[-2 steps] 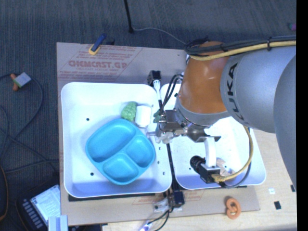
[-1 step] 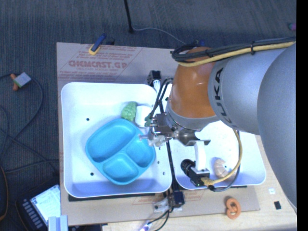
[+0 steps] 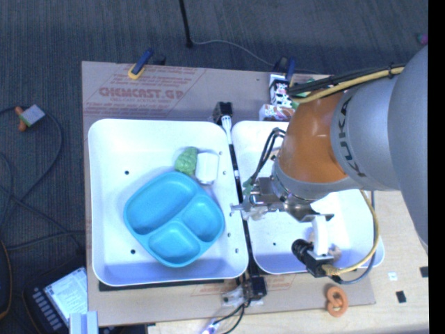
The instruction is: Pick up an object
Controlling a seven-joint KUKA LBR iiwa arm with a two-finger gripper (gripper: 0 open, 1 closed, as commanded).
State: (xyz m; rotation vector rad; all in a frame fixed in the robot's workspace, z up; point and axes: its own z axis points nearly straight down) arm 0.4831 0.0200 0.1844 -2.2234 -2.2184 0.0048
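Note:
In the left bin (image 3: 111, 152) lies a blue divided plate (image 3: 174, 218), tilted toward the lower right. Against the plate's far rim sit a green lumpy object (image 3: 185, 160) and a small white block (image 3: 206, 167), side by side. My gripper (image 3: 254, 204) hangs over the left side of the right bin (image 3: 354, 218), close to the divider between the bins. The orange-banded wrist covers most of it from above. Nothing can be seen held in it, and the bin floor under the arm is hidden.
A black rail (image 3: 236, 179) runs between the two bins. On the bench at the lower right lies a small orange ring (image 3: 336, 300). Blue clamps (image 3: 141, 62) sit at the cardboard's far edge.

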